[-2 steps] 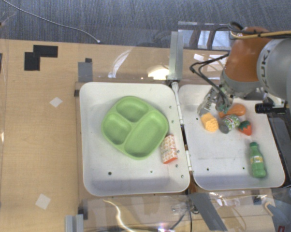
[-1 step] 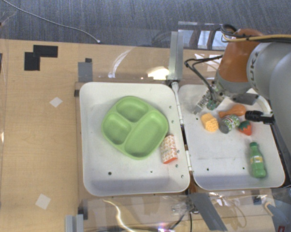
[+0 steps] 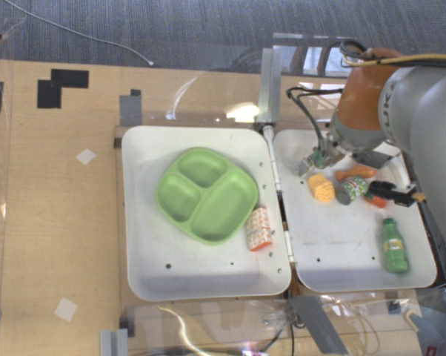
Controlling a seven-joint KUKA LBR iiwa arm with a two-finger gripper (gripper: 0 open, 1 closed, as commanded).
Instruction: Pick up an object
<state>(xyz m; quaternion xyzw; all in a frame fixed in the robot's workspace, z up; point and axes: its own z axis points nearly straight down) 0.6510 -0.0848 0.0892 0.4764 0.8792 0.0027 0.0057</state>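
1. Corn cob [image 3: 321, 190], yellow, lay in the right bin [image 3: 356, 269], just below the gripper [image 3: 316, 159]. It was close to the gripper, though whether the two touched could not be made out.
2. The gripper hung low over the upper left part of the right bin, at the end of the grey arm [image 3: 423, 117] with its orange band. It showed too small to tell whether it stood open or closed, and no object was seen in its hold.
3. Just right of the corn cob lay a greenish-grey can [image 3: 351, 190], with an orange carrot-like piece [image 3: 356, 173] just above it.
4. Farther out, a green bottle [image 3: 393, 245] lay near the right bin's lower right corner, well apart from the others.
5. In the left bin [image 3: 145, 273] sat a green three-compartment plate [image 3: 207, 195], and a small red-and-white can [image 3: 258, 228] lay just beside its lower right edge.
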